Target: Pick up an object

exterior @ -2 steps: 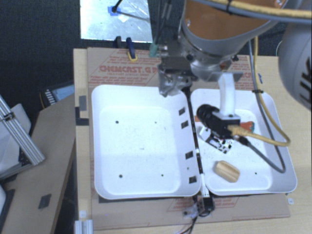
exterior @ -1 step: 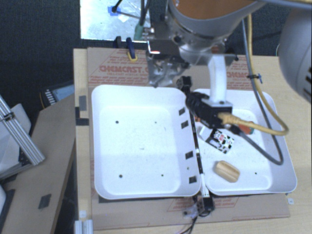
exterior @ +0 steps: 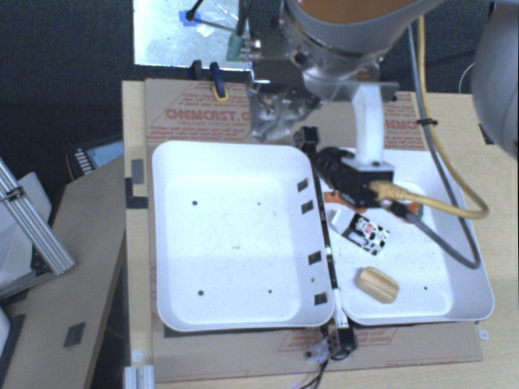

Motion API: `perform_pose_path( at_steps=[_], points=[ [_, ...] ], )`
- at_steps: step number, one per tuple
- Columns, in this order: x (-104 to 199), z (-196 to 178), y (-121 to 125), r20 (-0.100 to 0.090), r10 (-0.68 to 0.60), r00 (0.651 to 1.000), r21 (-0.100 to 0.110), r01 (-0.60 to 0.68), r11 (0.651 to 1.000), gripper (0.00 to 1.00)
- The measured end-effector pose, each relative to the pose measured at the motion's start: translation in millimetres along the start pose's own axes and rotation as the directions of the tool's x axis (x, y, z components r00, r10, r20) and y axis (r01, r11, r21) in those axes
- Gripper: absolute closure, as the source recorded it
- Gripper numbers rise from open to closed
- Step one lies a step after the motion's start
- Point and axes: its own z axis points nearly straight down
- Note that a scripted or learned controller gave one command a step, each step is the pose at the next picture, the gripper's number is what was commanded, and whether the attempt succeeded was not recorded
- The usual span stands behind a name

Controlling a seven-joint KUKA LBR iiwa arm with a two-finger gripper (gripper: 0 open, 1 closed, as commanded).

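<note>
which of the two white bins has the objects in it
The bin on the view's right: a tan wooden block and a small black, white and red piece lie in it, unlike the bin on the left.

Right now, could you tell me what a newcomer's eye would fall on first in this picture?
The big grey arm with its orange band looms over the bins' far side. In the right bin, a tan wooden block lies near the front, with a small black, white and red packet just behind it.

hand (exterior: 273, 125) blurred, arm (exterior: 365, 10) cut off above
</note>
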Motion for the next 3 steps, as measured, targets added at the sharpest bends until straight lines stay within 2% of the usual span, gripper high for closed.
perform_pose_path(
  at_steps=[3],
  points=[
    [1, -33, 1, -0.004, -0.017, 1.000, -0.004, 0.017, 1.000, 1.00]
  ],
)
